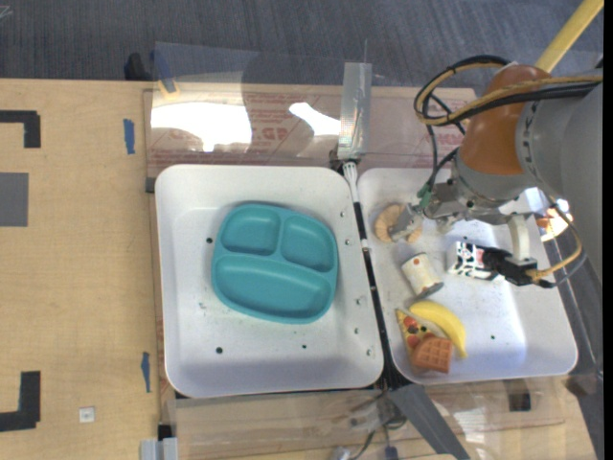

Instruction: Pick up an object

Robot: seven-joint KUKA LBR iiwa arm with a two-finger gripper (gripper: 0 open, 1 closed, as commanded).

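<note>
My gripper [414,220] hangs low over the upper left part of the right bin [536,348], below the orange band of the arm [498,142]. It is right beside a round beige piece [387,223], touching or nearly touching its right side. Just below lies a small white cylinder [420,273]. A yellow banana [444,324] sits at the bin's front, with a waffle piece [432,356] and a small red-and-orange piece [412,324] beside it. A black-and-white item [469,259] lies to the right of the gripper.
The left bin [182,353] bears a teal divided plate [276,263]. A dark divider rim [364,257] separates the two bins. Cables [450,89] loop above the arm. A white and black part [517,257] hangs from the arm over the right bin.
</note>
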